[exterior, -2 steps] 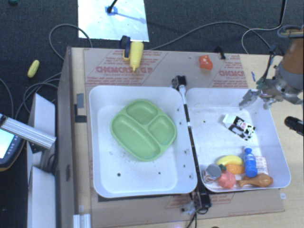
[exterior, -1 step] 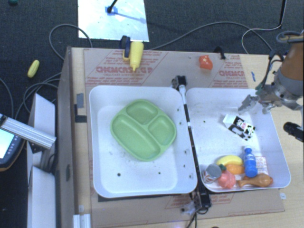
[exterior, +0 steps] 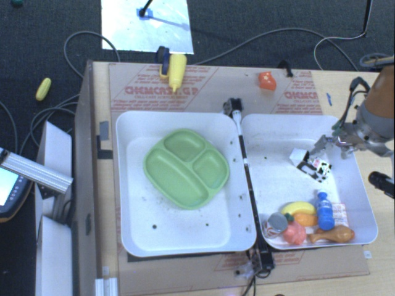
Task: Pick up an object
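I find red print on the brown board (exterior: 203,82) lying on the counter (exterior: 345,82) under the two bins: one mark at upper left (exterior: 159,90), another at upper right (exterior: 302,96). The letters are too blurred for me to read. I can read no other text.

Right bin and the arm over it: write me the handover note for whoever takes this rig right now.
Claw: low in the right bin, at a small black-and-white object. A grasp is not confirmed; the view is too small to tell whether it holds anything.
Other items sit at that bin's near edge: banana, blue bottle, pink piece, grey piece, brown drumstick-shaped toy.
Left bin: green divided plate.
Done: the arm has reached the object.
Left: confirm the grip, lift the object out.
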Robot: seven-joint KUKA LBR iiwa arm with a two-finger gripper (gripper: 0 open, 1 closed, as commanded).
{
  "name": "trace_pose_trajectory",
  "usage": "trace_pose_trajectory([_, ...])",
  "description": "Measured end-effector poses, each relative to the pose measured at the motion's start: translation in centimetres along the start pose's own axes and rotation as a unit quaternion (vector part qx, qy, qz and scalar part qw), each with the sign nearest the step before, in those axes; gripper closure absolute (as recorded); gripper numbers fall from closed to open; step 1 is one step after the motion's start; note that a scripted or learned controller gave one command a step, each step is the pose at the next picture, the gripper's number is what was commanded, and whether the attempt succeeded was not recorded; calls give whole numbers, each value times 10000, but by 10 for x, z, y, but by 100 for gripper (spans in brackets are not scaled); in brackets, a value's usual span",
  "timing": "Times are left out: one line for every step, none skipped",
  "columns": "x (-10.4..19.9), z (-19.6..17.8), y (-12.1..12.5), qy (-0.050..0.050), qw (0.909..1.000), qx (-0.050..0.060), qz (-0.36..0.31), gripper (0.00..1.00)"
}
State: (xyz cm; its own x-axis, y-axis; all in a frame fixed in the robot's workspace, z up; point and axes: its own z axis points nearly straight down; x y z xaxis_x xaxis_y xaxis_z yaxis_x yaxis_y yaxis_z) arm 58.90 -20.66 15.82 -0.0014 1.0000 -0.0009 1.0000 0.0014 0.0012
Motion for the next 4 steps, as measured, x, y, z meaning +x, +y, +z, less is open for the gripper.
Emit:
trace_pose_trajectory([0, 7, -29, 1, 10000, -1, 2, 0])
trace_pose_trajectory([0, 29, -59, 2, 10000, 3, 0, 0])
trace_pose_trajectory([0, 74, -86, 2, 10000, -2, 3, 0])
trace_pose_trajectory([0, 63, -85, 0, 10000, -21, -1, 100])
